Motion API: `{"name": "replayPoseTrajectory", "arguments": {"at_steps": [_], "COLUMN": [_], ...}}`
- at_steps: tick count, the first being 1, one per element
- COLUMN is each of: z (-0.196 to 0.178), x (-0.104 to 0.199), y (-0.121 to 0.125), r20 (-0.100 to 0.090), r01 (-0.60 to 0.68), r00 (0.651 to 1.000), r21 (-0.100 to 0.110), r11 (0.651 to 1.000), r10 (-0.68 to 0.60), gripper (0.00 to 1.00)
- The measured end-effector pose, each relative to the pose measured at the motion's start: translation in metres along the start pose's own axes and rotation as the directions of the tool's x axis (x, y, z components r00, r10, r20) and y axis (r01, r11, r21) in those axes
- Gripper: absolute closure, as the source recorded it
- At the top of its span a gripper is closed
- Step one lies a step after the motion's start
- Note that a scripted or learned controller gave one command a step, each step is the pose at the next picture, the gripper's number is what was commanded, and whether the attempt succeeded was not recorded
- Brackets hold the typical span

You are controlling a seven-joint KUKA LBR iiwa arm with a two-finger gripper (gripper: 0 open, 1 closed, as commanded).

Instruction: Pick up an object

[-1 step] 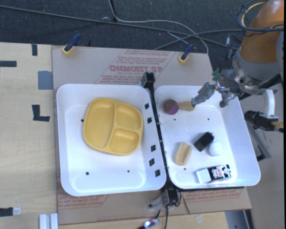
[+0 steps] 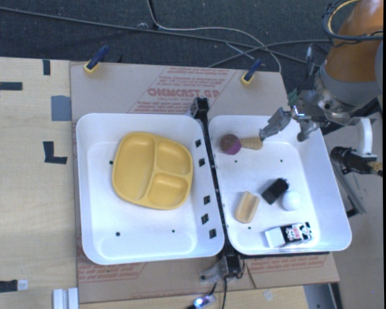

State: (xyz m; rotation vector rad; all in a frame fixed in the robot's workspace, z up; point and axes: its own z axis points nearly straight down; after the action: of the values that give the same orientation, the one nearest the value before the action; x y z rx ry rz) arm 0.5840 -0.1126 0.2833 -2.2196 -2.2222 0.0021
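Right bin [image 2: 321, 192] | jaws [image 2: 288, 129] apart, empty | wooden scoop [image 2: 239, 143] just left

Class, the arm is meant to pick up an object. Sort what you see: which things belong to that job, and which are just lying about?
Job:
gripper
purple-headed toy
tan block
black block
white ball
small carton
right bin

Lying about:
yellow divided plate
left bin
clamps
cables
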Motion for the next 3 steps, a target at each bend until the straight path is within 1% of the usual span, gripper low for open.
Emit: {"name": "replayPoseTrajectory", "arguments": {"at_steps": [1, 2, 3], "z": [0.048, 0.113, 0.162], "x": [-0.001, -0.001, -0.009], "y": [-0.009, -0.009, -0.015], "r20": [0.0, 0.0, 0.0], "r01": [-0.001, -0.001, -0.001], "r00": [1.0, 1.0, 1.0], "r21": [0.004, 0.006, 0.005], "r11": [1.0, 1.0, 1.0], "r10": [0.001, 0.001, 0.001], "gripper": [0.0, 0.0, 0.0]}}
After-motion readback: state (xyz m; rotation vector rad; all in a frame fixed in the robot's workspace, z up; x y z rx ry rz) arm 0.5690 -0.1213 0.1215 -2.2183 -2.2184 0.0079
